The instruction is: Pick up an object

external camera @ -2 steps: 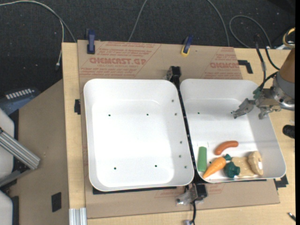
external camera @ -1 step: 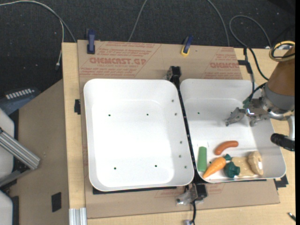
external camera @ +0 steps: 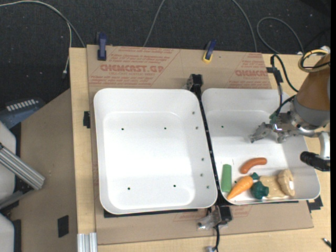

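Note:
In the right bin (external camera: 236, 109), along its front edge, lie a green cylinder (external camera: 226, 177), an orange sausage (external camera: 253, 165), a carrot (external camera: 240, 187) with a dark green top (external camera: 259, 189), and two tan bread-like pieces (external camera: 286, 182). My gripper (external camera: 268, 135) hangs over the bin's middle right, behind the sausage and apart from every object. Its fingers are spread open with nothing between them. The grey and orange arm (external camera: 315, 96) comes in from the right.
The left bin (external camera: 152, 146) stands beside the right one, with a thin black divider between them. Both rest on a cardboard-covered bench (external camera: 157, 62) with clamps at its far edge. Cables loop over the dark floor behind.

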Available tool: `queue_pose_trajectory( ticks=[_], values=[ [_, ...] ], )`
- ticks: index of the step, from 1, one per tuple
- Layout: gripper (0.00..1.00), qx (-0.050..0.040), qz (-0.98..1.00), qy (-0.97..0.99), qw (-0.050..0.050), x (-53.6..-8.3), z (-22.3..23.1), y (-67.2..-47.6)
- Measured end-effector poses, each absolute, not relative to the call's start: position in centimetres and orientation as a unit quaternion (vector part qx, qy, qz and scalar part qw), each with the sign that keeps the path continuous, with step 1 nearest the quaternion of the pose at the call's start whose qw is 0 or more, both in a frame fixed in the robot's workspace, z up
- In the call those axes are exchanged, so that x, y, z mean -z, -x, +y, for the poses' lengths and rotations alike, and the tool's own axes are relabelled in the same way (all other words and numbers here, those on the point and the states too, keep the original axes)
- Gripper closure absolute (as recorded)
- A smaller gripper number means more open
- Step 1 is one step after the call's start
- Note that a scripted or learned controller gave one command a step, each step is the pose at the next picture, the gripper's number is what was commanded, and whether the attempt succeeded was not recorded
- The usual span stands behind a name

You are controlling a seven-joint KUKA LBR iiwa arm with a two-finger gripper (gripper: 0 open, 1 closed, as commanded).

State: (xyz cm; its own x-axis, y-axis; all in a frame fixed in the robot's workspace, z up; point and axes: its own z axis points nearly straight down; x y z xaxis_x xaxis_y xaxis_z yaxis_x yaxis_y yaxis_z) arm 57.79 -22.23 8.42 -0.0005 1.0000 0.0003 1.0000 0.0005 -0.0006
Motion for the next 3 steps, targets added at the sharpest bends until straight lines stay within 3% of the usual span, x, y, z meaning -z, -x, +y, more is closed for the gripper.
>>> queue_pose_trajectory(
  ticks=[1, 3],
  values=[
    [1.00, 0.0005, -0.707, 0.707, -0.001, -9.6, -22.3, -57.9],
    [1.00, 0.0016, -0.707, 0.707, -0.003, -20.2, -22.3, -58.2]
  ],
)
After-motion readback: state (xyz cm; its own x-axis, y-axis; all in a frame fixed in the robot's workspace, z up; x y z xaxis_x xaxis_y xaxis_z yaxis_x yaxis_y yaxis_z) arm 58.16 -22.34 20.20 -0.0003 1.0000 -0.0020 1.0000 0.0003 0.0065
